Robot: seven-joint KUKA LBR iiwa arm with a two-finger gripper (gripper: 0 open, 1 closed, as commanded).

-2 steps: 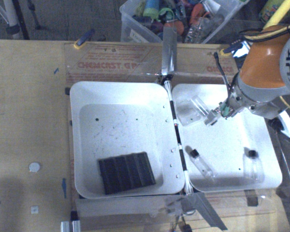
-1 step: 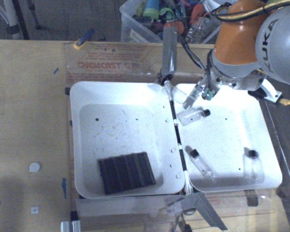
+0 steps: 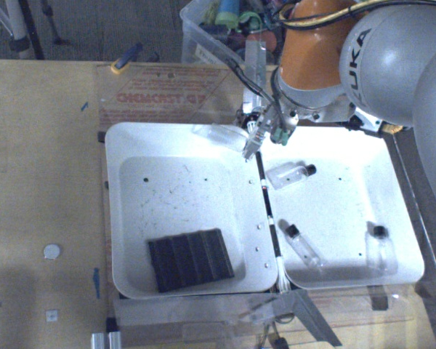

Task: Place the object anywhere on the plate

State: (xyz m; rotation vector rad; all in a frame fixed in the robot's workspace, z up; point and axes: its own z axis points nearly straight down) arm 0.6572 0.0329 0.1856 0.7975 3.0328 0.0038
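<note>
Hovering over the upper end of the seam where the two bins meet, just above the middle of the frame, the gripper [image 3: 256, 140] is pointing down and slightly left. It is too small and cluttered here to tell whether it is apart or together, and nothing is visibly clamped in it.

Just to its left, a clear vial [image 3: 216, 133] is lying on its side at the upper wall of the left bin [image 3: 123, 195]; whether it is touching the gripper is not clear. Toward the lower centre of that bin, well apart from the vial, the plate [image 3: 191, 259], a dark ribbed rectangle, is lying flat and slightly tilted.

In the right bin [image 3: 349, 202] three more clear, black-capped vials are resting:
- one [image 3: 291, 174] near the upper left of that bin, just below the gripper;
- a second [image 3: 299, 242] lying slantwise near its lower left;
- a third [image 3: 378, 244] by its lower right wall.

Above the gripper, the orange band [image 3: 312, 42] is sitting at the top of the frame, and the grey arm [image 3: 400, 57] is filling the upper right corner. Behind it, at the top centre, a clear tub [image 3: 203, 20] of coloured items is standing. A sheet with red lettering [image 3: 160, 97] is lying above the left bin, and a small white disc [image 3: 51, 251] is sitting on the wooden bench [image 3: 36, 158] at the left.
</note>
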